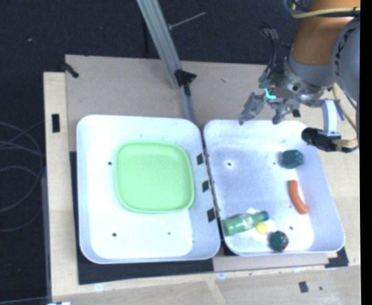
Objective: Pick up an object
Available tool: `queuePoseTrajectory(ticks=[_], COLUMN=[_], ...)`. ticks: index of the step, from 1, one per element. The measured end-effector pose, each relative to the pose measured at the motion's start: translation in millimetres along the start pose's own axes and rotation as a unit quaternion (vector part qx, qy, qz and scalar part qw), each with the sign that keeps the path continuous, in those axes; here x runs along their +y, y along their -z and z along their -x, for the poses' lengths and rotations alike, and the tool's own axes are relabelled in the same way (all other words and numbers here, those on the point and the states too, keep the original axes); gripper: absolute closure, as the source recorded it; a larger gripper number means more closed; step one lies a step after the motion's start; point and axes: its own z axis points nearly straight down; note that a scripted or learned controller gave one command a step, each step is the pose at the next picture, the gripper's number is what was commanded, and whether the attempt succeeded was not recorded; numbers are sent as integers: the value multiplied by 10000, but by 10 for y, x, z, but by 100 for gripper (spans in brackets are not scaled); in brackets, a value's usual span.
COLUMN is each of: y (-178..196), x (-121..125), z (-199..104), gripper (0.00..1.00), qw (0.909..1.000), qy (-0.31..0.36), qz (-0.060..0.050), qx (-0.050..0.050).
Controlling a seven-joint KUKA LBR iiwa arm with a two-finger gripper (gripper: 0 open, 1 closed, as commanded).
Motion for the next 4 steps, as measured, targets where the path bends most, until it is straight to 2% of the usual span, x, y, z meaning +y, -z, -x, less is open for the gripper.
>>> queuePoseTrajectory(ticks=[1,2,4], y=[0,-614,-1592], x=[0,-22,-44], z=[0,58,-6], gripper=[0,0,0], qw=[10000,10000,10000], qy=[0,-4,-2], qz=[0,-27,-22], qx=[0,-4,-4])
